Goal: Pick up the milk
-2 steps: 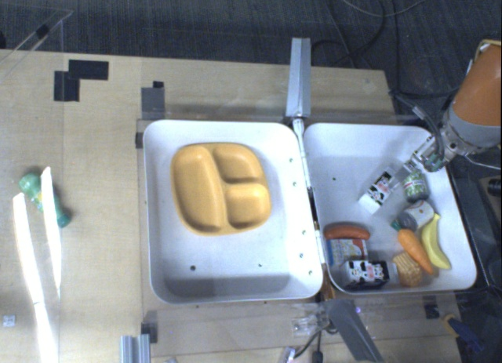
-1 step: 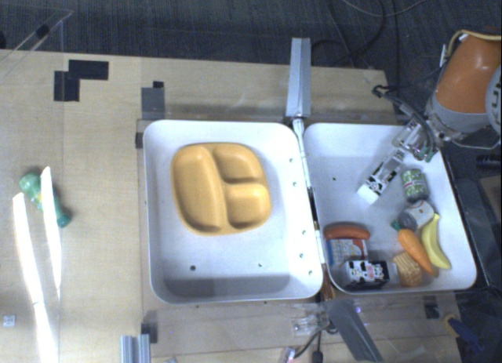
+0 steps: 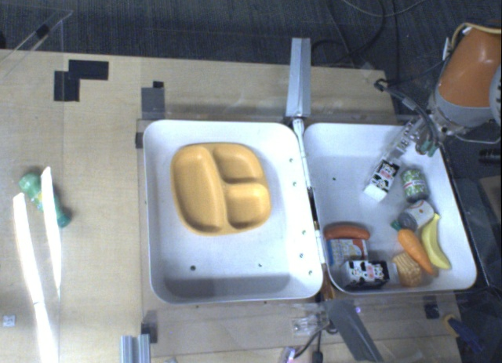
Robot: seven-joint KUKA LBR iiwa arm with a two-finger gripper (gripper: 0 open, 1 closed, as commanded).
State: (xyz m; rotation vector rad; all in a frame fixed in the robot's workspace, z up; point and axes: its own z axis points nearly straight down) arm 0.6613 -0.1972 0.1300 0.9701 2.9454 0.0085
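Observation:
A small white milk carton (image 3: 380, 181) with black patches hangs tilted over the upper middle of the right bin (image 3: 345, 146). Its top end sits between the fingertips of my gripper (image 3: 391, 160), and it lines up with the fingers. The gripper is shut on it. The arm reaches in from the upper right, with its orange band (image 3: 467, 71) above the bin's far right corner. A second black-and-white cow-patterned box (image 3: 366, 273) lies flat at the bin's front edge.
The right bin also holds a green can (image 3: 414, 183), a banana (image 3: 434, 241), a carrot (image 3: 414, 250), a red-topped tin (image 3: 346, 242) and a tan waffle-like piece (image 3: 408, 269). The left bin (image 3: 157, 259) holds a yellow divided tray (image 3: 221, 186).

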